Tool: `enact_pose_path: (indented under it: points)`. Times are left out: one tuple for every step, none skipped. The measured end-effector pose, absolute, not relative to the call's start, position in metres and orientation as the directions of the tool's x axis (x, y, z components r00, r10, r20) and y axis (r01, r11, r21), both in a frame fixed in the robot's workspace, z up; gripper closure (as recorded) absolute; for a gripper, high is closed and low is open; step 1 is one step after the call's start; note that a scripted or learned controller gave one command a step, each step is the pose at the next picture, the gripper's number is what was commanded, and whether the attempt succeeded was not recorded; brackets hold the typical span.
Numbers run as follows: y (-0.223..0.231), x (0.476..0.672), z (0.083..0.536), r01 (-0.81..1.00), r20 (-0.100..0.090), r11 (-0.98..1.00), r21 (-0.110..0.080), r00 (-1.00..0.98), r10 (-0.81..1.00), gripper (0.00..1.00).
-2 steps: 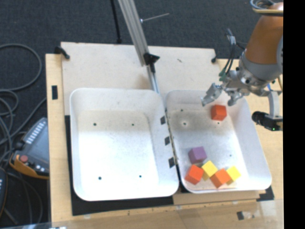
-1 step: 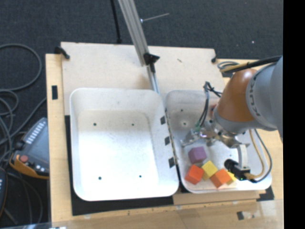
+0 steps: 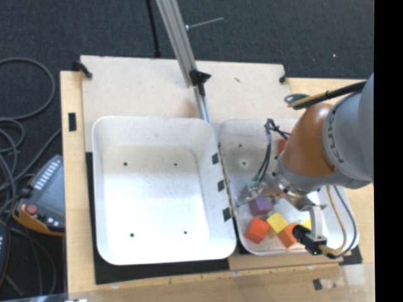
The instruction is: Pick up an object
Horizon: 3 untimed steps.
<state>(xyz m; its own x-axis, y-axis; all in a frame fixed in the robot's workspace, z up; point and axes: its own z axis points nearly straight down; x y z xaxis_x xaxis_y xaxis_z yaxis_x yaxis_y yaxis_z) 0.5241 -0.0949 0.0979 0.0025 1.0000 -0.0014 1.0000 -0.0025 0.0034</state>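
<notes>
The pincer (image 3: 267, 194) sits low in the right shallow white plastic bin (image 3: 242, 140), right above a small purple block (image 3: 261, 204); whether it is clenched or released I cannot tell. Nothing looks lifted, so the pick seems undone. An orange cube (image 3: 255, 229) and a yellow cube (image 3: 276, 223) lie just beside. No readable writing.

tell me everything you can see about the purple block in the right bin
The purple block is a small, matte, cube-like piece, foam or painted wood by its look. It lies in the right bin, toward the near half, directly under the arm's wrist, which hides its upper edge. An orange block sits just in front of it and a yellow block to its front right, both close; whether they touch it cannot be told.
</notes>
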Motion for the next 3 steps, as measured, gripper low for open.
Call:
enact_pose_path:
  points:
    - [-0.045,0.485,0.201,1.0,0.001,0.006,0.008,-0.006,1.0,0.0]
    - [-0.047,0.485,0.197,1.0,0.0,-0.001,0.002,0.001,1.0,0.0]
    - [0.018,0.495,0.241,1.0,0.002,0.01,0.006,-0.01,1.0,0.0]
